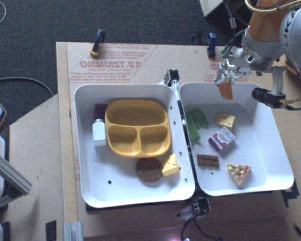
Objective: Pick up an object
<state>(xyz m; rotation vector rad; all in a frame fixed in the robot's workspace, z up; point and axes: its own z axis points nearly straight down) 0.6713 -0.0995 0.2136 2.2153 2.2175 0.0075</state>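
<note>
While the grey arm with its glossy orange band reaches in from the right, its claw hangs over the far rim of the right bin, fingers pinching a small orange, carrot-like object that tapers downward and hangs clear of the bin floor. Both bins are shallow, smooth white plastic with rounded corners, sitting side by side on a pale wooden counter printed with faded red lettering. Below the claw, the right bin holds a flat green leaf-shaped piece, a small yellow cheese wedge, a maroon-and-white carton lying tilted, a brown chocolate bar scored into squares, and a speckled pizza slice near the front. The left bin carries a matte mustard-yellow divided tray with three compartments; a small white bottle stands just beside its left edge, and a dark purple item behind the bottle is partly hidden by the tray and hard to identify. In front of the tray a round brown cookie-like disc touches another yellow cheese wedge. The arm's upper part is cut off by the frame's top right.
</note>
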